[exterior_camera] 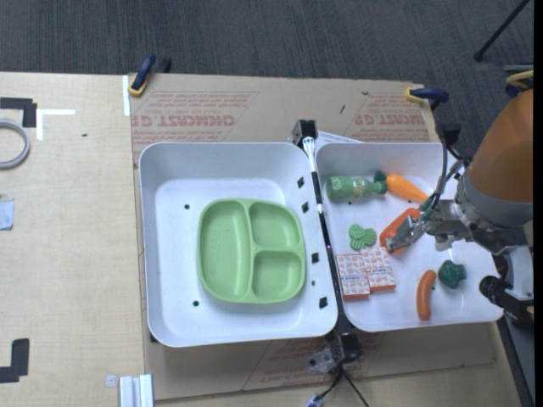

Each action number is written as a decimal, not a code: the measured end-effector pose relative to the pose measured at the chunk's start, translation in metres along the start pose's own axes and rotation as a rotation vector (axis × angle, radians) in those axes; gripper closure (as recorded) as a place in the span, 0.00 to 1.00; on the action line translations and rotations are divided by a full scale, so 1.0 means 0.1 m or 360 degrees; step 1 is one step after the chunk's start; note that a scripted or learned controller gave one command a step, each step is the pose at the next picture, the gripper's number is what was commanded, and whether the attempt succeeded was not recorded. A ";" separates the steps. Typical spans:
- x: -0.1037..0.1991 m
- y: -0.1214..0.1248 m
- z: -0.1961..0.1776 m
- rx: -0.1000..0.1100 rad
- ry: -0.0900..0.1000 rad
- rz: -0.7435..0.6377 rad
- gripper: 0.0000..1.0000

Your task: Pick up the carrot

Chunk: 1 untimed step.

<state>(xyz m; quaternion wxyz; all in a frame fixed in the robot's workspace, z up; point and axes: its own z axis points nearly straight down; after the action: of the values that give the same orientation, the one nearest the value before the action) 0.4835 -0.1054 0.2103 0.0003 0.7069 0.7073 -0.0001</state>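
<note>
In right bin (475,312) — slim orange carrot (395,226) (tilted) pinched between end effector (407,231) fingers.

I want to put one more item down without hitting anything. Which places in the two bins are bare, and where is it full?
Left bin: a bare white border rings the green plate, widest above it. The plate's three compartments hold nothing. Right bin: bare at the bottom, between the cracker box and the sausage. It is crowded around the tool, with bottle, carrots and broccoli.
</note>
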 end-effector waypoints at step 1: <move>-0.33 0.92 -0.78 0.0000 -0.0001 -0.0151 0.00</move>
<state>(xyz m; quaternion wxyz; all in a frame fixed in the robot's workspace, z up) 0.5752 -0.1386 0.2888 0.0005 0.6725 0.7401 -0.0002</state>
